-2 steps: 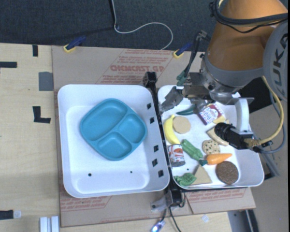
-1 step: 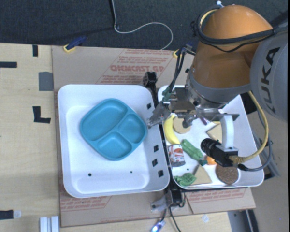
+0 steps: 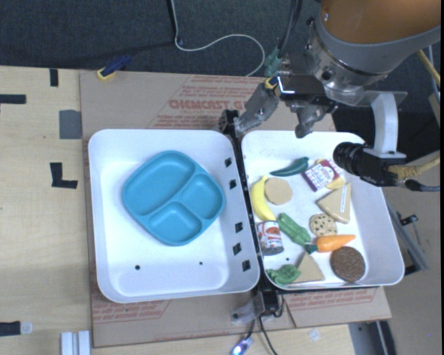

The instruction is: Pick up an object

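Gripper (image 3: 277,117) hangs open and empty at 12 o'clock over the right bin (image 3: 377,272). Recommend descending squarely on one isolated item — the banana (image 3: 260,200).

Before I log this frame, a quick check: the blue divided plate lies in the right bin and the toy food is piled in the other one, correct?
Not quite. The camera view shows the blue divided plate in the left bin, not the right. The toy food, such as the banana and carrot, lies in the other one, the right bin.
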Controlling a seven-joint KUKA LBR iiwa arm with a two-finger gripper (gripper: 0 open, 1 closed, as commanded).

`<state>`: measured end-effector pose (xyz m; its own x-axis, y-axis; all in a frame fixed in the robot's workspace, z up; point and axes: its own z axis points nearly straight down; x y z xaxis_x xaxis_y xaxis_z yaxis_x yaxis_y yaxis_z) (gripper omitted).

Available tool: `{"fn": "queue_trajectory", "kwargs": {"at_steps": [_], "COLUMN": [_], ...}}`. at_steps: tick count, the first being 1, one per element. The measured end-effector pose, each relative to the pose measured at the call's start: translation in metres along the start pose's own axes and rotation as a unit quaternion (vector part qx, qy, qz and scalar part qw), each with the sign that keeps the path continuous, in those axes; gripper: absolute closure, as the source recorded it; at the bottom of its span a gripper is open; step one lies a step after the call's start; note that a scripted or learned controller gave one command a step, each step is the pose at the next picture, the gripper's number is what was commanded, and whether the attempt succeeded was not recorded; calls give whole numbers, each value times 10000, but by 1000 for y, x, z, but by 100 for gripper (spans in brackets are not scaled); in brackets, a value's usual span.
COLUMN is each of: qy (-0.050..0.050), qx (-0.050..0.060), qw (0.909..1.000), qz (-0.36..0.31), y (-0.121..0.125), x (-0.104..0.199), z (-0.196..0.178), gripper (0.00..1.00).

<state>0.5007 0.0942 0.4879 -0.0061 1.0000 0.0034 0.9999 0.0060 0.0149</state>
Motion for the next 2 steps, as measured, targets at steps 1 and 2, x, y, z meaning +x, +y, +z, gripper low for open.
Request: {"fn": "queue_trajectory", "kwargs": {"at_steps": [1,2], "qy": [-25,-28], "qx": [80,117], "qw": [10000,9999], "qz": [14,58], "y": [-1,-20], "x": [-1,-62], "z": [-2,64], "gripper": [100,100]}}
